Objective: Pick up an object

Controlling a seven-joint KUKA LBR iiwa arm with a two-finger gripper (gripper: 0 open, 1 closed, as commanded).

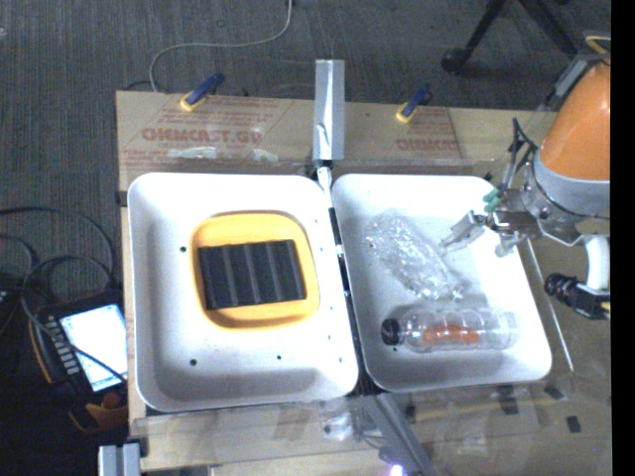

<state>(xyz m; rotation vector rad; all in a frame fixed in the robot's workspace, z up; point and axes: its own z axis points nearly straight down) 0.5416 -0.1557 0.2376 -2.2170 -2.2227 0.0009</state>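
Observation:
A clear plastic bottle (451, 329) with a dark cap and an orange-red band lies on its side near the front of the right bin (516, 365). A crumpled clear plastic piece (409, 255) lies diagonally in the middle of that bin. In the left bin (159, 296) rests a yellow-orange frame with a black ribbed centre (252, 271). My gripper (480, 232) hangs over the right bin's far right part, just right of the crumpled plastic. Its two fingers are spread apart, with nothing between them.
The arm's orange band (580, 127) and grey wrist stand over the right bin's right rim. A metal post (328, 117) rises behind the gap between the bins. Two clamps (201, 90) sit on the cardboard backing. A tablet (84, 340) and cables lie at the left.

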